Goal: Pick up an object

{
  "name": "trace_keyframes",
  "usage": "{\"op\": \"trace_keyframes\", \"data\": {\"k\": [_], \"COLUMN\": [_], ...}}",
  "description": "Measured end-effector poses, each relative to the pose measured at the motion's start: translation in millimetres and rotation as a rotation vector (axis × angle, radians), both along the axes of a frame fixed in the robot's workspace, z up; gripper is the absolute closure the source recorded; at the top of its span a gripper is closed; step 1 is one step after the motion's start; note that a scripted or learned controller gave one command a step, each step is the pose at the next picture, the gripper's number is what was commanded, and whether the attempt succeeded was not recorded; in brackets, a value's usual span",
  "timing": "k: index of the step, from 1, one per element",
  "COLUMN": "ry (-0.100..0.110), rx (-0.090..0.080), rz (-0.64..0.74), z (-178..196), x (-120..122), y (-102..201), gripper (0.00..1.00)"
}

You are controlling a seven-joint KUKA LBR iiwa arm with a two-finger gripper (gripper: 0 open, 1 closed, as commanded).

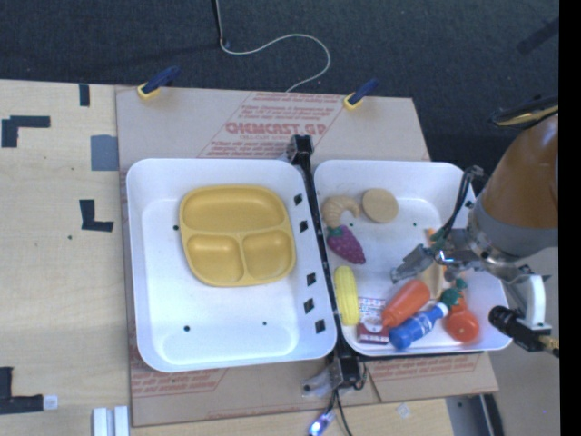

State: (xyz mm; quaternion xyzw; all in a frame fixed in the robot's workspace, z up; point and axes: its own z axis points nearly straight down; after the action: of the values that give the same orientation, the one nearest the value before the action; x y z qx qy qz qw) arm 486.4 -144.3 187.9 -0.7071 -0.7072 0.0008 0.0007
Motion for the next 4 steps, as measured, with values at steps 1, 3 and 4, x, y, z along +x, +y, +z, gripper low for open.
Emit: {"op": "trace_keyframes", "data": {"k": [1, 3, 4], "ry": [0.003, 0.004, -0.009], "rx": [0.003, 0.0, 0.003], "rz": [0.006, 0.003, 0.009], "z": [-4.4, 16.2, 105.2], "x": [-3.6, -4.1, -2.2], "y": [82.0, 187.3, 241.2], "gripper": [0.0, 1.0, 1.0]}}
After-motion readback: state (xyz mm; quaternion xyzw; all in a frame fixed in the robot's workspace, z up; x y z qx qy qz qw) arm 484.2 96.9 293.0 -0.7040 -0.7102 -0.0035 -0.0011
